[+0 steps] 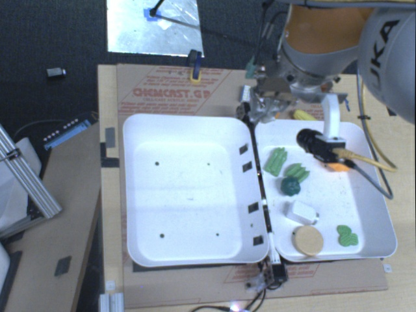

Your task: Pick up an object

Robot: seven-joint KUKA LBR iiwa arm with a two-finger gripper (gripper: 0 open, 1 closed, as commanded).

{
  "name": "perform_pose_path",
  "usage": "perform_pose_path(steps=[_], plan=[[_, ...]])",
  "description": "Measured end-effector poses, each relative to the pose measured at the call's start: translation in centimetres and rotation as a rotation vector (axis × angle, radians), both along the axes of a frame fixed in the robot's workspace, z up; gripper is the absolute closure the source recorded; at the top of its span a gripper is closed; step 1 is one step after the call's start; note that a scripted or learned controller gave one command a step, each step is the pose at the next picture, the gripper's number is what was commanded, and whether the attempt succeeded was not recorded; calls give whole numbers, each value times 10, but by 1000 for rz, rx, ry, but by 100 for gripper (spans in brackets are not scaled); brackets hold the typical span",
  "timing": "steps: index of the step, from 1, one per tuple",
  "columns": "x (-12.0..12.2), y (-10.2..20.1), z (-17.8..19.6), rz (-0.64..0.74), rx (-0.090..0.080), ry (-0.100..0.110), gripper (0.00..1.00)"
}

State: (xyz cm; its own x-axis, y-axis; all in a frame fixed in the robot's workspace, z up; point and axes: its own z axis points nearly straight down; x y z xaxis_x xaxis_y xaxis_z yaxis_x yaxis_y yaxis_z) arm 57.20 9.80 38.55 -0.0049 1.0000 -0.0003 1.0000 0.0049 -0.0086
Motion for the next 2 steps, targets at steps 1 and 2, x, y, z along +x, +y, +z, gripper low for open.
perform_pose_path(steps=[1, 2], plan=[[75, -4, 16, -3, 0, -16, 100], [2, 30, -84, 2, 0, 4, 100]])
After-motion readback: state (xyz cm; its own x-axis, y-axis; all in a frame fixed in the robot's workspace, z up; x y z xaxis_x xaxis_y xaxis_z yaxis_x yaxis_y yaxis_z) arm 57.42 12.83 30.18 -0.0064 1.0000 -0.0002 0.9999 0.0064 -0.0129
